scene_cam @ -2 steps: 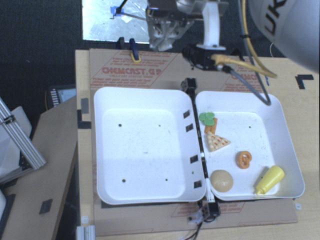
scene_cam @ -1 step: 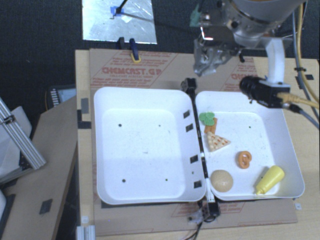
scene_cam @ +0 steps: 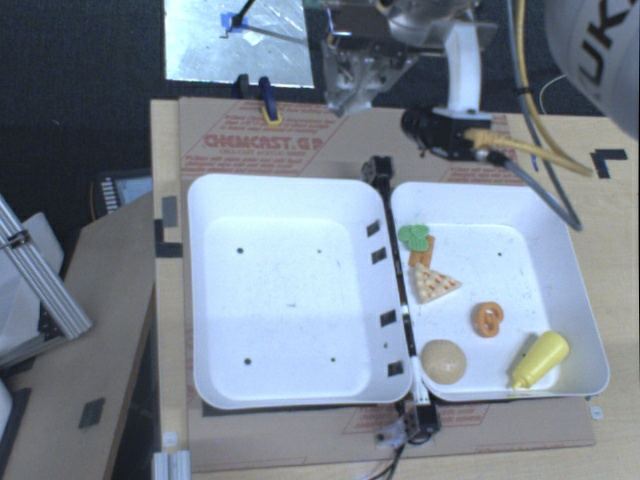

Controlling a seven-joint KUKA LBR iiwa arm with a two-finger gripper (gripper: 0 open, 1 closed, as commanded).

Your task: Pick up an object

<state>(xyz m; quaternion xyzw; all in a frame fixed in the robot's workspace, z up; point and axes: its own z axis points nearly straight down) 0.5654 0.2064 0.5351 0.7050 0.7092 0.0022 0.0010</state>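
The right bin (scene_cam: 560, 258) holds several small toys. A green leafy piece (scene_cam: 413, 234) and a small orange piece (scene_cam: 422, 256) lie near its left wall, with a pizza slice (scene_cam: 435, 285) just below them. An orange pretzel (scene_cam: 487, 319) sits near the middle. A tan round bun (scene_cam: 443, 360) and a yellow bottle (scene_cam: 539, 359) rest along the front wall. My gripper (scene_cam: 350, 93) hangs high over the bench behind the bins, above the far end of the divider, apart from every toy, with nothing seen in it.
The left bin (scene_cam: 200, 268) stands beside the right one, joined by a black-clipped divider (scene_cam: 395, 268). A shiny metal sheet (scene_cam: 235, 28) lies at the back left. Yellow and grey cables (scene_cam: 530, 148) run over the right bin's far corner.
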